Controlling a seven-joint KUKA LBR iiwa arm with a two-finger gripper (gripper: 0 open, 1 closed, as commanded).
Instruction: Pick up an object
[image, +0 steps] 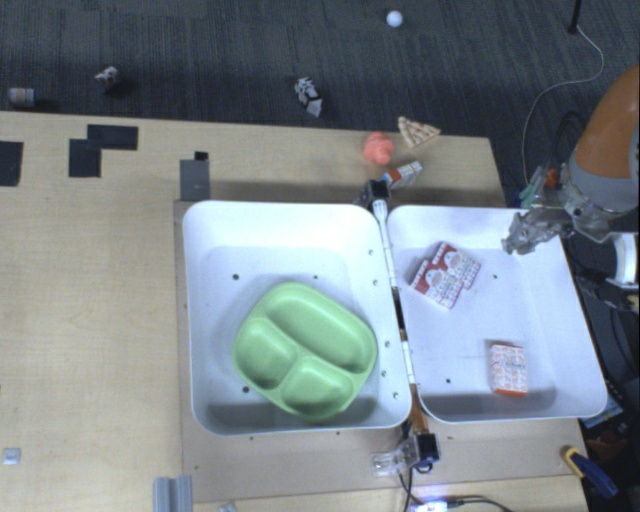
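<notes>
In the left bin (215, 250) a green divided plate (304, 348) lies slightly tilted. The right bin (560, 330) holds a red and white packet (444, 275) near its upper left and a smaller red and white box (507, 368) toward its lower right. My gripper (522, 237) hangs over the right bin's upper right corner, right of the packet and apart from it. Nothing shows between its fingers.
Beyond the bins on the bench lie a pink ball (378, 148), a pizza-slice toy (418, 131) and a small marker-like object (402, 175). Black patches (100, 148) mark the bench at the far left. Cables run at the right edge.
</notes>
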